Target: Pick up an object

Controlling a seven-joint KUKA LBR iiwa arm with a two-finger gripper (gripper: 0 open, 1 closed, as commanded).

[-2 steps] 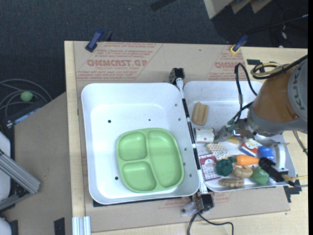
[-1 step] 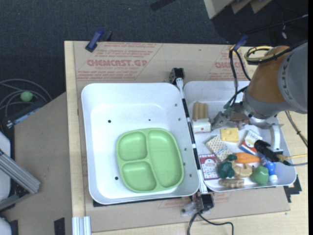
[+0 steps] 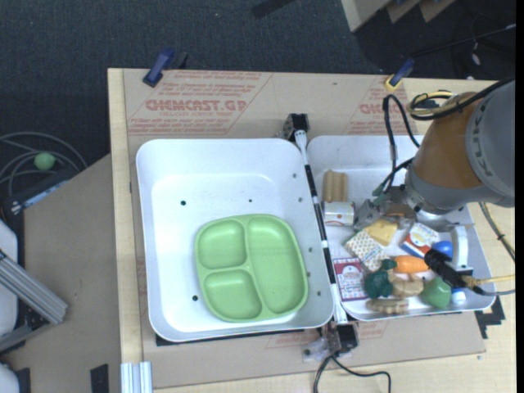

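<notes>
On the bench, the left bin carries a green divided plate. The right bin holds crowded toys, among them a yellow block and a carrot. The tool hangs over them; its state I can't tell. Best to single out one piece and come straight down on it.

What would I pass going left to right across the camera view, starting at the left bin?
Left bin → green divided plate → right bin with its heap of small items → the arm's orange band.
</notes>
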